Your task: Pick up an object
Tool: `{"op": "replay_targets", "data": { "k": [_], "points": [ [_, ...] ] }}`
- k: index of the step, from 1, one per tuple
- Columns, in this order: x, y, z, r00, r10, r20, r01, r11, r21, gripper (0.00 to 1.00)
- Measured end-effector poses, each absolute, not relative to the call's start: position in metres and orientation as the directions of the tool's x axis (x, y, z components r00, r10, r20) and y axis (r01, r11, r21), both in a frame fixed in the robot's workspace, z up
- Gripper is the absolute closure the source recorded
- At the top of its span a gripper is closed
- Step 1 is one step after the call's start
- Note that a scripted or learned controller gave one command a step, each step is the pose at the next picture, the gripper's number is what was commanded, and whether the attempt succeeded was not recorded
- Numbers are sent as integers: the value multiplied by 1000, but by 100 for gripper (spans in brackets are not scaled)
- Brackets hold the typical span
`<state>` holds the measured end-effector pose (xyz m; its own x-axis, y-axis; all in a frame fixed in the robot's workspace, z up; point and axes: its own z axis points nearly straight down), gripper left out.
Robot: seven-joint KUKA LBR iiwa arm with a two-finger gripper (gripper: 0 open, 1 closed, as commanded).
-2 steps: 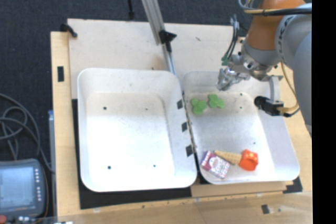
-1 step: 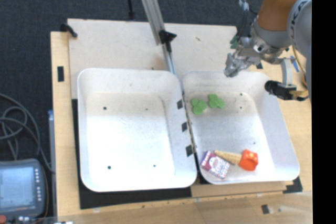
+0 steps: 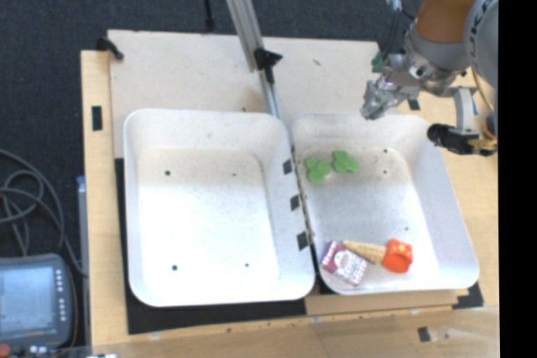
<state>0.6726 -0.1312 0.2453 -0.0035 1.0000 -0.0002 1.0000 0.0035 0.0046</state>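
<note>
Gripper (image 3: 375,107) hangs over the far rim of the right bin (image 3: 436,189), and honestly I can't tell how it's set. In that bin: two green pieces (image 3: 331,166) mid-left, plus a small packet (image 3: 344,262), cone (image 3: 364,249) and orange toy (image 3: 398,256) up front.

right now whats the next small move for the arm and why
Probably bring the gripper forward and down toward the green pieces. It hangs over the right bin's far rim, holding nothing, and they lie closest.
</note>
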Motion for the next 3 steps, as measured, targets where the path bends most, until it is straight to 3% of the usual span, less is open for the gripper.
{"op": "replay_targets", "data": {
  "k": [1,3],
  "points": [
    [649,-75,242,-5,1000,0,1000,5,1,100],
    [626,27,231,-6,1000,1,1000,6,-1,100]
  ]
}}
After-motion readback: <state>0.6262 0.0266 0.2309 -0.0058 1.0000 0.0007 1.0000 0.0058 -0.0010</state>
